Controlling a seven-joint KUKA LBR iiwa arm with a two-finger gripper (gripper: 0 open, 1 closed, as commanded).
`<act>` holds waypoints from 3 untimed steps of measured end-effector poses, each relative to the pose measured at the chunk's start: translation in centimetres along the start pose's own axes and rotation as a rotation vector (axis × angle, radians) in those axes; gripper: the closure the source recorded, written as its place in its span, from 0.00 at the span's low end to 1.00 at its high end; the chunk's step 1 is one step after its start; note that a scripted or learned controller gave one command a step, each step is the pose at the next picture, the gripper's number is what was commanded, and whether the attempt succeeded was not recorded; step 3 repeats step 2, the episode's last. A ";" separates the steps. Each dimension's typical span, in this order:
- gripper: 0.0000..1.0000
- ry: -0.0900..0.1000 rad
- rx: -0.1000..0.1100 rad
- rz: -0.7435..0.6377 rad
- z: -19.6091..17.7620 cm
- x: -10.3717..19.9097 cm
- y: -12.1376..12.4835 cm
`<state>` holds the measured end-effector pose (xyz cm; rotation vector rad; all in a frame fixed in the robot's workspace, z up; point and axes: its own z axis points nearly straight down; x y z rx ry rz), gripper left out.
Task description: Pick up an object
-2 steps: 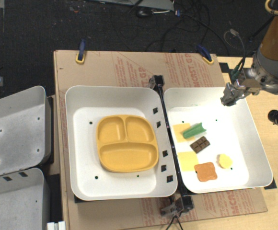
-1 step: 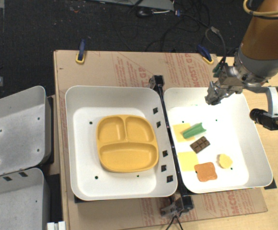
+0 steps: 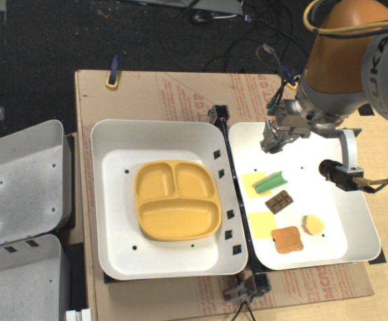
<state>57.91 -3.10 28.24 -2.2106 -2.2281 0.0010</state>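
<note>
Sitting in the right bin (image 3: 354, 236), the small toy foods look light and hard. The green block (image 3: 269, 182) lies nearest the gripper (image 3: 272, 142), good to grab across its thin sides. I cannot tell how the fingers stand.

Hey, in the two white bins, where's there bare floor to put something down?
Left white bin: bare strips all round the yellow divided plate. Right white bin: bare floor right of the round yellow piece, and along the far edge near the gripper. Crowded: the green block, brown chocolate-like square and orange square cluster near its left wall.
</note>
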 end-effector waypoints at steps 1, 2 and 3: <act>1.00 0.000 0.000 0.001 1.5 5.0 -0.7; 1.00 0.000 0.001 0.000 3.7 10.2 0.0; 1.00 0.000 0.001 0.000 3.7 10.2 0.0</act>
